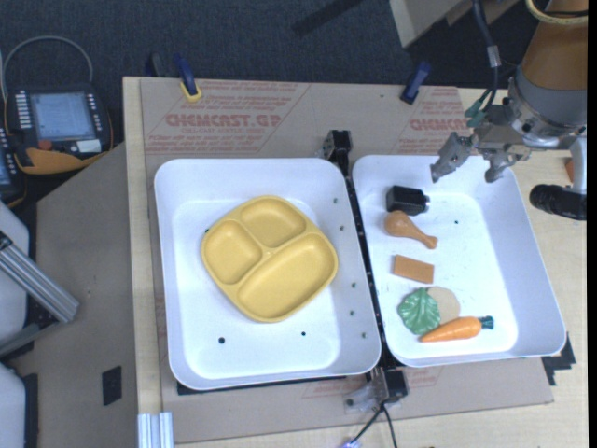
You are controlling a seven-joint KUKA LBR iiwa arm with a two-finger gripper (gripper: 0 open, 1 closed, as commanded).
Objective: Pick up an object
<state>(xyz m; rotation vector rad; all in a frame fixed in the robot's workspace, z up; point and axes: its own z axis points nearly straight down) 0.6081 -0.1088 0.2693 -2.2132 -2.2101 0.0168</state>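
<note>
Toy foods, among them a drumstick [410,229] and carrot [456,329], lay in the right bin [532,250]; the hand [472,165] hovered above, fingers spread, grasping nothing.

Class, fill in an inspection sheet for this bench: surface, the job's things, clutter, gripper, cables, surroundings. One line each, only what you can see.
Surface: bench board bearing a left bin and a right bin, side by side.
Job's things: in the right bin, a black block, drumstick, orange slab, green leaf on a tan disc, and carrot.
Clutter: yellow divided plate in the left bin.
Gripper: gripper above the right bin's far edge, jaws open, holding nothing.
Cables: a cable at the near edge.
Surroundings: pendant at left; clamps on the far edge.
</note>
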